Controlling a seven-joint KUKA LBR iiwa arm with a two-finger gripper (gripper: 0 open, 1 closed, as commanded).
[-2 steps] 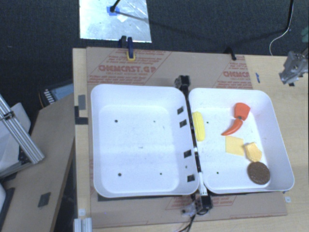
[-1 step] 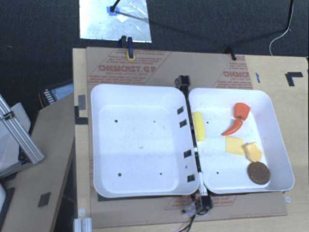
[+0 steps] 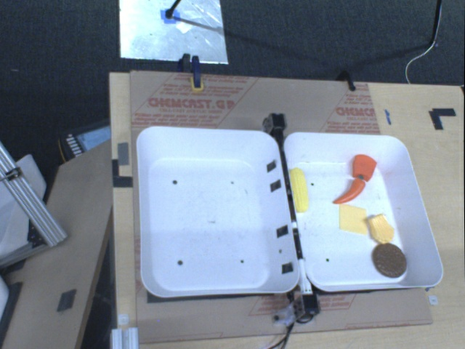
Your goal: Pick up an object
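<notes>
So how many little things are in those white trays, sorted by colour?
Yellow: 3, corn cob, flat cheese slice, small cheese chunk
Orange: 1, carrot-like piece
Brown: 1, round cookie
Total: 5, all in the right bin.

Bins (image 3: pixel 211 140) showing plain white. Corn (image 3: pixel 298 188) and cheese (image 3: pixel 354 219) reading yellow, carrot (image 3: pixel 352 190) orange, cookie (image 3: pixel 389 260) brown.

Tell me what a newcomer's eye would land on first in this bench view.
The bright food pieces in the right bin stand out: an orange carrot near its far side, a yellow corn cob by the divider, yellow cheese pieces and a brown round cookie toward the near right corner. Next, the shiny foil sheet on the dark floor beyond the bench.
</notes>
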